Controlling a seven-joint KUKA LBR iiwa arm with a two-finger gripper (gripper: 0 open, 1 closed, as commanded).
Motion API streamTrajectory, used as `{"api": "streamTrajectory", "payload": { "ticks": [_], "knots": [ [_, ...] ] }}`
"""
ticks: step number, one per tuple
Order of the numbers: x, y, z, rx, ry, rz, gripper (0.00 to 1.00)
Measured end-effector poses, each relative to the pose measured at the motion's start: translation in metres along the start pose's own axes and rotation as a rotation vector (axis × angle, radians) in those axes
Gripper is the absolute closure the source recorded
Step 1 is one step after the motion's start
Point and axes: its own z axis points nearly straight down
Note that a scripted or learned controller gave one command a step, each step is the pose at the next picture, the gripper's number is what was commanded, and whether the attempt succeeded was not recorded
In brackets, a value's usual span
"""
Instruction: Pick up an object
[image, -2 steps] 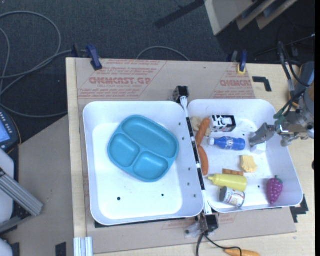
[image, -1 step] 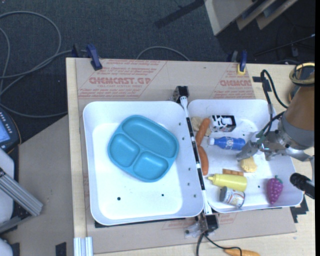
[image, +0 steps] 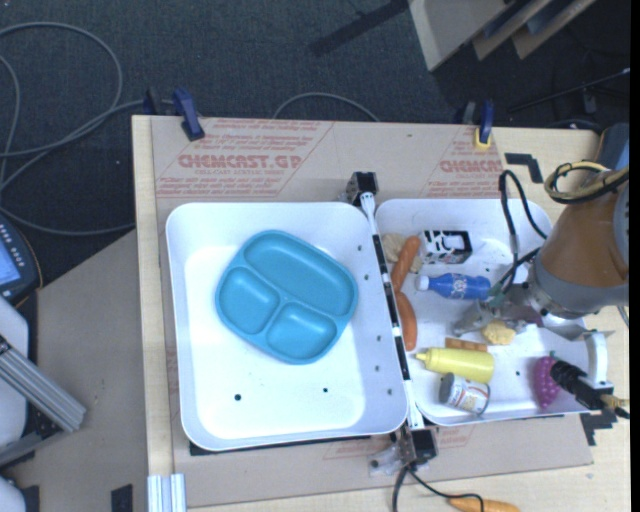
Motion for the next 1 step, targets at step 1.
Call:
{"api": "streamTrajectory", "payload": {
  "ticks": [1],
  "knots": [
    [0.0, 0.0014, -0.0152, -0.008, -0.002, 0.0, 1.0]
  ]
}}
